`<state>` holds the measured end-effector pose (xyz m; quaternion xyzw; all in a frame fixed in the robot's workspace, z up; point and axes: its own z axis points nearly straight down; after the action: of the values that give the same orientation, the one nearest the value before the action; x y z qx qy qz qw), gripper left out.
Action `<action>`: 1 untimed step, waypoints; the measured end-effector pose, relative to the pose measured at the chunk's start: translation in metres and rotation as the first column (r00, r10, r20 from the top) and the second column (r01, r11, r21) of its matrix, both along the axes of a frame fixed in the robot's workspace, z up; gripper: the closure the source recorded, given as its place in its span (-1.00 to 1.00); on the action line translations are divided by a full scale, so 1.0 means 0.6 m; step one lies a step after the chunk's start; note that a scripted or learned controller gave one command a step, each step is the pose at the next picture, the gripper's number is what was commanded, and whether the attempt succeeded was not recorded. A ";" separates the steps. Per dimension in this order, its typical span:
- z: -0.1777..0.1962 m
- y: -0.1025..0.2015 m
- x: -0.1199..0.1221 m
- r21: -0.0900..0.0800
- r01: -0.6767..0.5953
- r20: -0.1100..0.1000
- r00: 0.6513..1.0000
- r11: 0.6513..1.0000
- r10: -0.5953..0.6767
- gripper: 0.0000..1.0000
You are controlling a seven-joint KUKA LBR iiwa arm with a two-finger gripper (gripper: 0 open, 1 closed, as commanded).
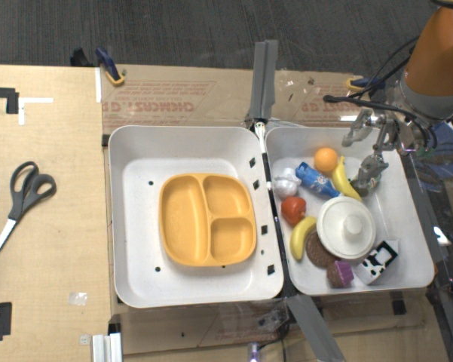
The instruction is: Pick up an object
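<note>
Two shallow white plastic bins sit side by side. The left bin (128, 225) carries a yellow three-compartment plate (208, 219). The right bin (414, 240) holds the clutter: a round white lidded pot (347, 227), two yellow bananas (343, 179) (301, 236), a small orange ball (325, 159), a red tomato-like ball (292, 209). The metal two-finger gripper (368, 176) hangs over the right bin's far side, its tips just beside the upper banana and right of the orange ball. Whether its fingers are spread or pressed together cannot be told.

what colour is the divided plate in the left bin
Yellow-orange all over; the divided plate shows best in the camera view.
</note>
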<state>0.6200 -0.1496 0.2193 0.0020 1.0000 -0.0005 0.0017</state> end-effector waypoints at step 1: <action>-0.151 -0.018 0.026 0.000 -0.095 -0.004 0.995 0.995 0.095 -1.00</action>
<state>0.6356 -0.1603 0.1286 -0.0456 0.9990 -0.0004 -0.0004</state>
